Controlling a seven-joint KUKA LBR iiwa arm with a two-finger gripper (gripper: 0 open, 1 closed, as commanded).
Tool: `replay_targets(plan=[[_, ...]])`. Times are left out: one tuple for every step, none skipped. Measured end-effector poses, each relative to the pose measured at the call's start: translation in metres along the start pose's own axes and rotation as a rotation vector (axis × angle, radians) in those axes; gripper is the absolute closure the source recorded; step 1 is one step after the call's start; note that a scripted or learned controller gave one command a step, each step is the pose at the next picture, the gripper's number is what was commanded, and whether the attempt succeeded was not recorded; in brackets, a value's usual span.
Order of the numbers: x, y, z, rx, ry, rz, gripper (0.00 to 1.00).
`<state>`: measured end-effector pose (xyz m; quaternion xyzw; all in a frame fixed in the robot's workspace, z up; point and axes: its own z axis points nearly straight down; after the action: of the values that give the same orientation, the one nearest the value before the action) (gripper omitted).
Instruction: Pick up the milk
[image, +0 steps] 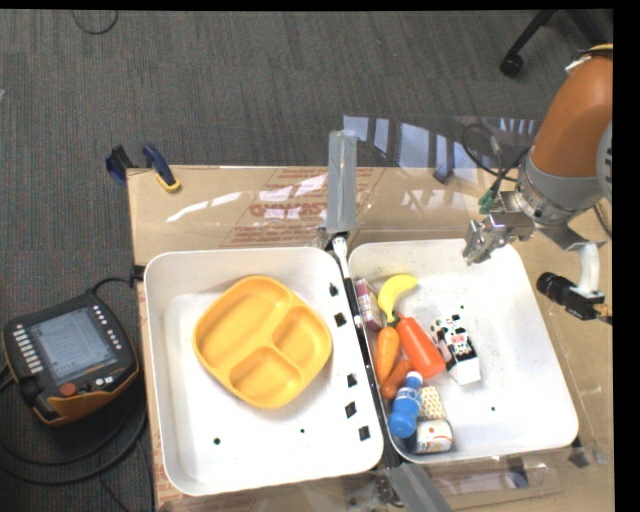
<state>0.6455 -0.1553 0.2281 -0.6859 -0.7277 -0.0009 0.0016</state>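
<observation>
While a yellow divided plate (263, 342) is seen lying in the left bin (180, 300), a grey handheld control pendant (68, 355) is seen on the floor left of the desk (200, 205). In the right bin (520, 330), a yellow banana (397, 291), an orange bottle (420, 347), a carrot (386, 351) and a blue-capped bottle (405, 408) are gathered along the left wall, and the milk (456, 348), a small cow-patterned carton, is found lying just right of the orange bottle, near the bin's middle. The tool (482, 240) is held over the far edge of the right bin, well apart from the milk, nothing is seen in it, and whether it is apart or together cannot be told.
</observation>
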Motion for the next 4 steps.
replay_targets(plan=[[-0.001, 0.000, -0.009, 0.000, 0.001, 0.000, 1.00], [-0.001, 0.000, -0.018, 0.001, 0.002, 0.001, 1.00], [-0.002, 0.001, -0.027, 0.001, 0.004, 0.000, 1.00], [-0.002, 0.001, -0.036, 0.002, 0.005, -0.001, 1.00]])
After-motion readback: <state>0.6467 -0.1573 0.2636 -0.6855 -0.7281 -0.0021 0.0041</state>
